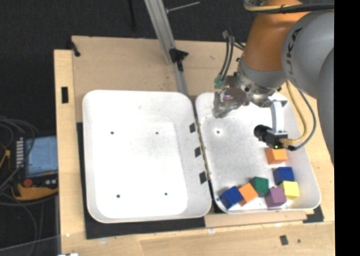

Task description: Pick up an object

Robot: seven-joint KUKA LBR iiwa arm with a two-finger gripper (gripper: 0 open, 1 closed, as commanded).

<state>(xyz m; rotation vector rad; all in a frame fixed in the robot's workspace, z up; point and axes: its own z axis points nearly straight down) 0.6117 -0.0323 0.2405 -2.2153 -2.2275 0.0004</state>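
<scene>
Several small coloured blocks lie in the right bin point(236, 142): an orange block point(276, 156) at the right side, then a blue block point(283, 174), a yellow block point(291, 189), a purple block point(275, 197), a green block point(260, 185), another orange block point(248, 193) and another blue block point(231, 197) along the near edge. My gripper point(225, 103) hangs over the far left corner of that bin, well away from the blocks. I see nothing held in it.
The left bin point(101, 114) sits beside the right one, with black clips along the shared edge. A slanted metal pole point(160, 24) rises behind the bins. A blue device with cables point(39, 159) lies left of the bench.
</scene>
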